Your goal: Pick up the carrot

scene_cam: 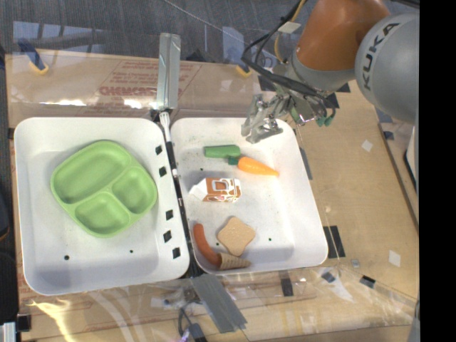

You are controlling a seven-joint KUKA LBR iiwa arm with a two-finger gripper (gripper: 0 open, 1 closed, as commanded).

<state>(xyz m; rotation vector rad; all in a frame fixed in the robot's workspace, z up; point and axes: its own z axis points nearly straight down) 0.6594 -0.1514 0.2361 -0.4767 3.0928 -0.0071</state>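
The carrot (256, 166) lies in the right bin (299, 212), an orange cone with a green stalk (221, 151) pointing left, its tip pointing right. My gripper (259, 128) hangs over the bin's back edge, above and slightly right of the carrot's middle. Its metal fingers point down and nothing sits between them.
The right bin also holds a small orange-and-white carton (223, 189), a slice of toast (236, 236), a sausage (203, 243) and a cone-shaped piece (234, 262) near the front. A green divided plate (104, 187) rests in the left bin (43, 262). A metal bar (168, 73) rises between the bins.
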